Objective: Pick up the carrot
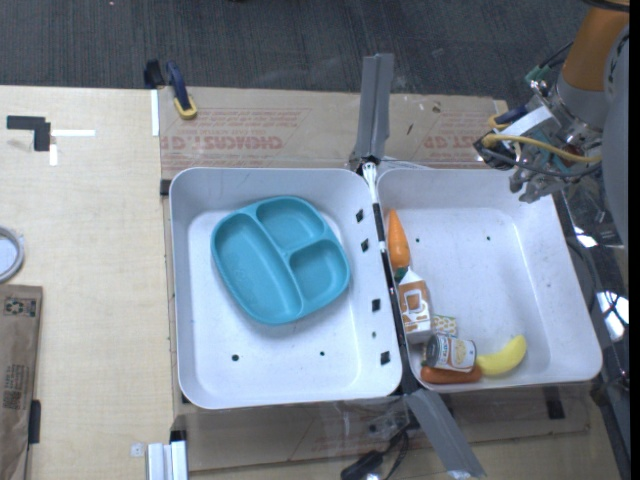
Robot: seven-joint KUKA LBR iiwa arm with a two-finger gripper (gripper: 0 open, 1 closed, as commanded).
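Note:
The carrot (397, 238) is orange with a green tip and lies along the left wall of the right bin (500, 248), pointing toward the far edge. The gripper (535, 180) hangs at the bin's far right corner, well to the right of the carrot and apart from it. Cables and the wrist body crowd around it, so its fingers are not distinguishable. Nothing appears to be held.
Below the carrot lie a small carton (414, 306), a can (449, 351), a red sausage-like piece (450, 374) and a banana (503, 356). The left bin (200, 348) holds a blue divided plate (282, 259). A grey divider post (375, 108) stands between the bins.

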